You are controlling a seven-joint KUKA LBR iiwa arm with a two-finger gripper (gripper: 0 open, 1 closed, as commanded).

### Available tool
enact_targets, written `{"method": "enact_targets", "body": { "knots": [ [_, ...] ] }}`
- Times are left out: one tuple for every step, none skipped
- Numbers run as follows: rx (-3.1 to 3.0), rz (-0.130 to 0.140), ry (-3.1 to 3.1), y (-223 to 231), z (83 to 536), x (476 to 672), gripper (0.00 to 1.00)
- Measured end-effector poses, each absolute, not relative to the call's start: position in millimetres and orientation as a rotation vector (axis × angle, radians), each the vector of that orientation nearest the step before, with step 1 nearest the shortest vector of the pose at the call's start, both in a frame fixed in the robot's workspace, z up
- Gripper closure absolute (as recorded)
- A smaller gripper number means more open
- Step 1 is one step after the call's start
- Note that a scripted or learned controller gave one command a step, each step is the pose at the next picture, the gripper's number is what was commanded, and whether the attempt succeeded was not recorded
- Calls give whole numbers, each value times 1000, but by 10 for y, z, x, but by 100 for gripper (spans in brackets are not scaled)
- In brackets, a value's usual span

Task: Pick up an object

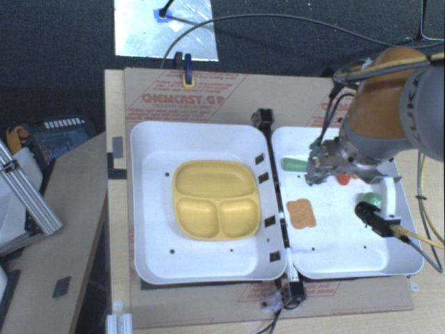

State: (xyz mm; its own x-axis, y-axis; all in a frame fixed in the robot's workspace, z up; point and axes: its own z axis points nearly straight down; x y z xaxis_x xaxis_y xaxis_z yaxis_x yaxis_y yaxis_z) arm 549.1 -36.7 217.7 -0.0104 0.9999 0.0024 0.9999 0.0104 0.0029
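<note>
We are looking at a robotics lab or test cell. The tabletop [208, 89] is a bare board stamped with a maker's name, bearing two white bins [149, 207] clipped side by side. Loose cables [278, 21] trail over dark carpet [55, 40], an aluminium rail [28, 193] leans nearby, and an industrial arm [389, 96] reaches in.

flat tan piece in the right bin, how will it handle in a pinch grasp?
The flat tan piece lies flush on the right bin floor, so a top-down pinch probably finds little edge. It looks thin, likely light. Pushed, it should slide, not roll. Stiffness cannot be judged here.
</note>
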Motion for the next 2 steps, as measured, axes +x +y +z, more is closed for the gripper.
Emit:
{"method": "enact_targets", "body": {
  "knots": [
    [2212, 2, 2234, 156, 2107, 5325, 100],
    [2210, 5, 2234, 692, 2257, 5214, 100]
  ]
}}
